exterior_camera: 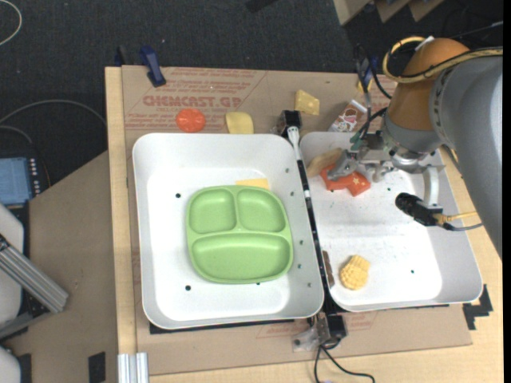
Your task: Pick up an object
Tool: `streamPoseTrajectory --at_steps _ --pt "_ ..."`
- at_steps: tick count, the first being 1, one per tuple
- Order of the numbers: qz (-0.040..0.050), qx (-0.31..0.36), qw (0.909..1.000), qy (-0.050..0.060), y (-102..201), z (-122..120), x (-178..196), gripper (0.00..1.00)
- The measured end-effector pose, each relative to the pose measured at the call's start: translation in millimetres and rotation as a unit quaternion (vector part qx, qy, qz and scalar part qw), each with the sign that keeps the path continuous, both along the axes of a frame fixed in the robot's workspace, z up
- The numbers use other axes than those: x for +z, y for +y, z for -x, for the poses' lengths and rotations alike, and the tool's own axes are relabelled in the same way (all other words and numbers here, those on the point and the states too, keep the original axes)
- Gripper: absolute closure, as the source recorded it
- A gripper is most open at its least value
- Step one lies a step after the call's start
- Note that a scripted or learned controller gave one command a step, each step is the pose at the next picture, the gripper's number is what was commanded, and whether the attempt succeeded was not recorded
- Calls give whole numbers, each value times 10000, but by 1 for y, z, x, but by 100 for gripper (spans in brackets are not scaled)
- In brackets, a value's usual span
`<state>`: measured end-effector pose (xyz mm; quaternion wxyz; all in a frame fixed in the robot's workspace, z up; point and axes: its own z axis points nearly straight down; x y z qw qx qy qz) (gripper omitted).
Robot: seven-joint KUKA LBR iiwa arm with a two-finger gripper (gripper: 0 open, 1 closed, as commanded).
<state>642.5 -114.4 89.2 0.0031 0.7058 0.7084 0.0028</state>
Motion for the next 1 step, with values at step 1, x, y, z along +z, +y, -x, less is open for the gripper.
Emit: streamPoseTrajectory --at_steps 1 --pt "48 5 10000 87 17 -24 0 0"
